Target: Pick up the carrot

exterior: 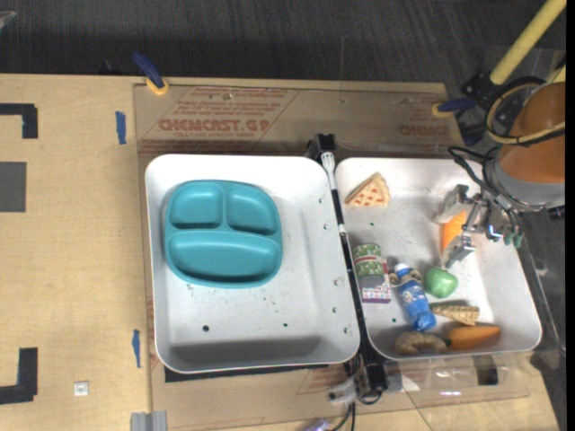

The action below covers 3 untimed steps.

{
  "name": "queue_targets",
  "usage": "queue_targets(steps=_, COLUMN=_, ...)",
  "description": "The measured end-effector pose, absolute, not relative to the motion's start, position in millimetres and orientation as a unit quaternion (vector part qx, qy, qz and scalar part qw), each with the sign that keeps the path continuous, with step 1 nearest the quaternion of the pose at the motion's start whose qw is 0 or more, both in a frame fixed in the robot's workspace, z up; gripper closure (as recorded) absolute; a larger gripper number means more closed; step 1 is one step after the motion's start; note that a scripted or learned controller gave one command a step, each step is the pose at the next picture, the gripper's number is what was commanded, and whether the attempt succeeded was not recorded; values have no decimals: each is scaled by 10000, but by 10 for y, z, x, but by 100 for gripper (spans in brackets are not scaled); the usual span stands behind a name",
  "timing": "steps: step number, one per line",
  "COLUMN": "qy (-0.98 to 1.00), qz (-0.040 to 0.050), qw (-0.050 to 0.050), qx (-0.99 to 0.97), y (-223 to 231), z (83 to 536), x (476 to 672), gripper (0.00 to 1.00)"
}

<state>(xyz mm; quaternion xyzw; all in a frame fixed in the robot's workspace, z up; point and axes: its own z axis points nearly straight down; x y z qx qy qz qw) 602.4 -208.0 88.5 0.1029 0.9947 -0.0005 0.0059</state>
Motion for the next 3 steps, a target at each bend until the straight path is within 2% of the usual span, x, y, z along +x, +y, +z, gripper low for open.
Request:
queue_targets(steps=1, qy=9947, qz=-18, qw=136, qx=1021, y=-2078, z=1036, x=6070, gripper=100)
queue_targets(steps=2, qy=9999, qz=-6, qw=70, qx=143, y=-2230, z=901, x=5725, gripper=100)
queue_targets(steps=3, qy=9999, qz=-6, qw=58, qx=141, y=-2230, z=889, x=5718, gripper=0)
